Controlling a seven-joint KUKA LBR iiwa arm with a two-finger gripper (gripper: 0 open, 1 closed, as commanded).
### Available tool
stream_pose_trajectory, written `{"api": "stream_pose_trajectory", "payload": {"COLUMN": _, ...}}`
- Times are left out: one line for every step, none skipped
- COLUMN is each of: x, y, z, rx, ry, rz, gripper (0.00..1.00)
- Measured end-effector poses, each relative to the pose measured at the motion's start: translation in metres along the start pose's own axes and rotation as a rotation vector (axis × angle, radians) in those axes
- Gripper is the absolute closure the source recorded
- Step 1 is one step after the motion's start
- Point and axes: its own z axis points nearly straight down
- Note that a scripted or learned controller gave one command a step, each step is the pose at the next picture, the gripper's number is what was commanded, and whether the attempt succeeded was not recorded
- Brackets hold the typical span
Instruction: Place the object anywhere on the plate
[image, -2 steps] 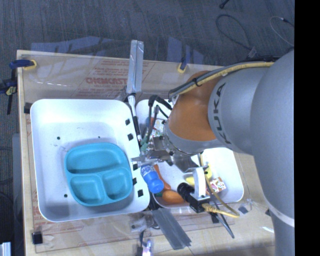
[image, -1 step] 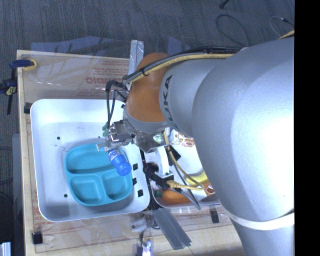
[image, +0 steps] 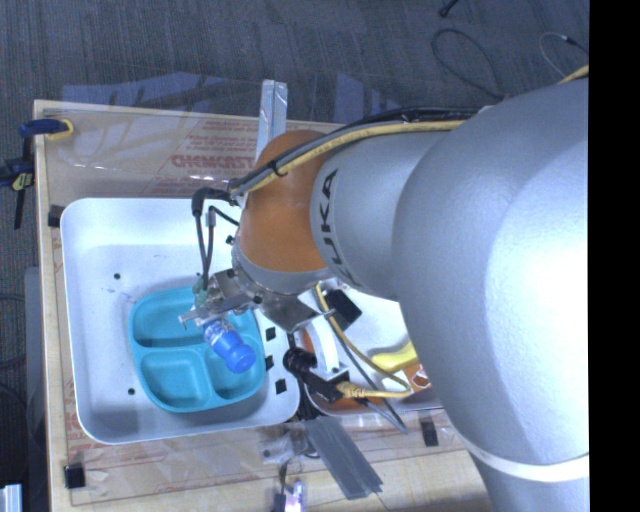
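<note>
The gripper (image: 215, 318) pinches a blue bottle (image: 231, 349) between its fingers over the blue plate (image: 170, 385)

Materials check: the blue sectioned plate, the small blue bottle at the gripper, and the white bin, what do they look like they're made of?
Blue sectioned plate: looks like moulded plastic, matte to satin, with a uniform turquoise colour and soft rounded dividers.
Small blue bottle: probably translucent plastic, glossy, with light showing through its body.
White bin: likely plastic or coated material, smooth, with a faint sheen and rounded corners.
</note>
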Motion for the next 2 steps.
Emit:
{"api": "stream_pose_trajectory", "payload": {"x": 0.000, "y": 0.000, "z": 0.000, "rx": 0.000, "ry": 0.000, "rz": 0.000, "gripper": 0.00}}
{"api": "stream_pose_trajectory", "payload": {"x": 0.059, "y": -0.017, "z": -0.027, "rx": -0.004, "ry": -0.001, "rz": 0.126, "gripper": 0.00}}
